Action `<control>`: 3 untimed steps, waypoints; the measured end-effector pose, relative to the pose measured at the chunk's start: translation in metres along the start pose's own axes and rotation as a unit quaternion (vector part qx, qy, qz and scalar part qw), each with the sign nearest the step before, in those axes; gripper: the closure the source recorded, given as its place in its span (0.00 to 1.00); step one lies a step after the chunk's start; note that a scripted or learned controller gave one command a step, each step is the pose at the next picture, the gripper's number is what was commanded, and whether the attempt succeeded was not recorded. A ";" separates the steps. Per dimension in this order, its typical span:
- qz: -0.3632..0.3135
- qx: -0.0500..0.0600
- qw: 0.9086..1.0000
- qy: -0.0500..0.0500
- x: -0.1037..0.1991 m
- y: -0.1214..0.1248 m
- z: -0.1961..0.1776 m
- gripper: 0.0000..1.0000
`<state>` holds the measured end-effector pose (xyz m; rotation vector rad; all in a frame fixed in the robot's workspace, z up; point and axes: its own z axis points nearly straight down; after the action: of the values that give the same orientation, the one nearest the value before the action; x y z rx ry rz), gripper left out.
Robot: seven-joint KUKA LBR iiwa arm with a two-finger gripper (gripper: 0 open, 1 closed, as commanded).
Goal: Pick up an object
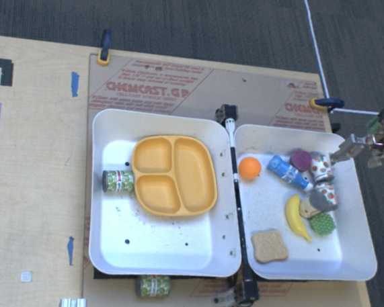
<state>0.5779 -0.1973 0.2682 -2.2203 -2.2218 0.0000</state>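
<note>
While the gripper point(346, 149) hovers at the right bin's point(357, 266) far right edge, grip state unreadable to me, I'd come straight down on the red-and-white patterned can point(321, 169) just beside it, avoiding the purple lump point(301, 159).

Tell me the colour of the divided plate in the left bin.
Yellow-orange; the divided plate shows clearly in the camera view.

1. Both bins point(102, 242) are white.
2. The divided plate point(174, 175) is yellow-orange.
3. The ball point(249, 168) is orange.
4. The banana point(296, 217) is yellow.
5. The bottle point(289, 172) is blue with a white end.
6. The toast slice point(269, 246) is tan.
7. The can point(117, 181) has a green patterned label.
8. The tabletop point(26, 187) is pale wood with black and blue marks.
</note>
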 end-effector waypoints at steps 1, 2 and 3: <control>0.000 0.001 1.000 0.000 -0.001 0.044 0.115 0.00; 0.000 -0.012 1.000 -0.005 0.020 0.052 0.150 0.00; -0.001 -0.009 1.000 0.001 0.035 0.042 0.160 0.00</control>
<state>0.6195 -0.1624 0.1082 -2.2263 -2.2325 -0.0234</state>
